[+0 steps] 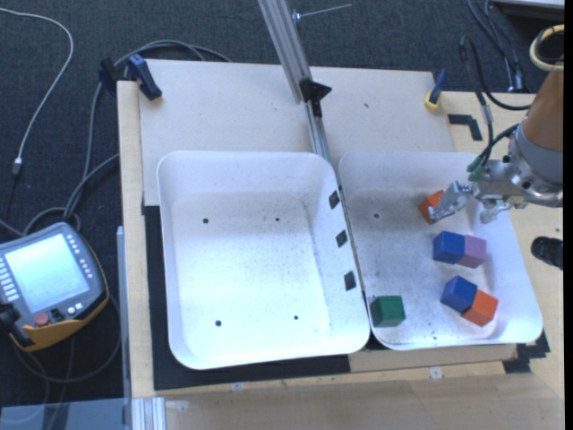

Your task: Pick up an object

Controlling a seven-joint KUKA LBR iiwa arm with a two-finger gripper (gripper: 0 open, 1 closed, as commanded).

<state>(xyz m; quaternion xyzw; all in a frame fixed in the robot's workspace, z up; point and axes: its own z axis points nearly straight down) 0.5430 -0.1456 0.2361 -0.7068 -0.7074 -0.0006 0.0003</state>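
Where blocks scatter [448, 247], end effector [466, 195] above

High slanted view over both bins [179, 173]

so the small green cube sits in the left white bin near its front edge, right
Not quite. The camera view shows the small green cube in the right white bin, near its front edge, close to the wall shared with the left white bin.
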